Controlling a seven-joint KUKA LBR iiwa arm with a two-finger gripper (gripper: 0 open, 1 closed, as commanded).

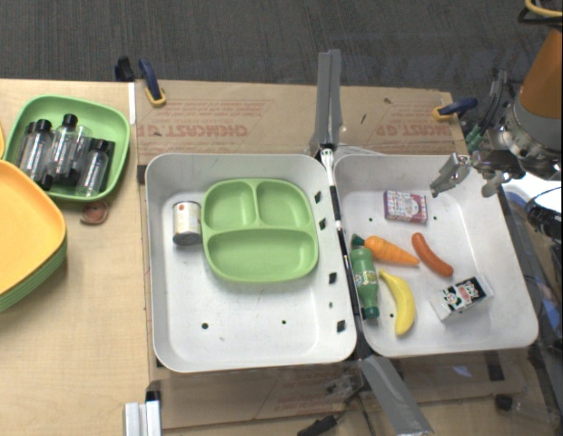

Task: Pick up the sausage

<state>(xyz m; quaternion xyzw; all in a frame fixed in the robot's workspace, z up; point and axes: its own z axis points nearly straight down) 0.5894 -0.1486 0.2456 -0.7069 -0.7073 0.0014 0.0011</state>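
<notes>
Lowest in the camera view, and so judged nearest the lens, the front rim of the right bin (445, 348) is seen, with a banana (400, 302) and a small black-and-white carton (463, 297) lying just behind it. The sausage (431, 253) is found near the middle of this bin, flat on the white floor, just beside a carrot (391, 251) and apart from a green bottle (363, 281) that lies along the bin's left wall. A pink box (405, 206) is set further back.

The claw (469, 174) is held over the bin's far right corner, well apart from the sausage; its two fingers are seen spread, with nothing between them. The task is therefore judged to be barely begun: no grasp has been made, and the approach, closing and lift are all left to be done.

In the left bin (163, 334) a green divided plate (260, 228) and a small can (185, 222) are placed. Red lettering is printed across the cardboard on the surface (204, 130), seen upside down; it cannot be read with certainty. Print on the pink box and the carton is too small to be made out.
</notes>
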